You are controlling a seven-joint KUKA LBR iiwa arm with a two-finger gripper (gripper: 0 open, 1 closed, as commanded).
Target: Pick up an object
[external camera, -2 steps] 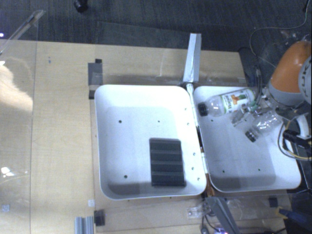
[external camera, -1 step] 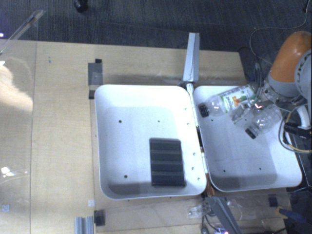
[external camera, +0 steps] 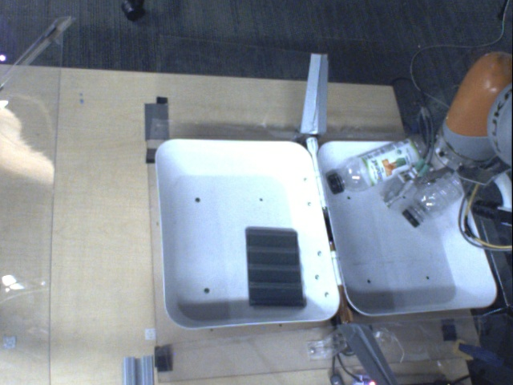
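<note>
A clear plastic bottle [external camera: 373, 168] with a black cap and a green-and-orange label lies on its side in the far left part of the right bin [external camera: 417, 287]. Its cap points toward the divider between the bins. My gripper [external camera: 422, 192] hangs low over the right bin's far right part, just right of the bottle's base and close against it. The grey arm with its orange band [external camera: 477, 95] comes in from the right above it. A black ribbed rectangular block [external camera: 274, 267] lies flat in the near middle of the left bin [external camera: 200, 175].
A grey metal post [external camera: 314, 95] stands behind the seam between the bins. Cables [external camera: 481, 223] run along the right bin's right rim. Small black brackets [external camera: 157, 123] sit at the left bin's corners on the wooden bench.
</note>
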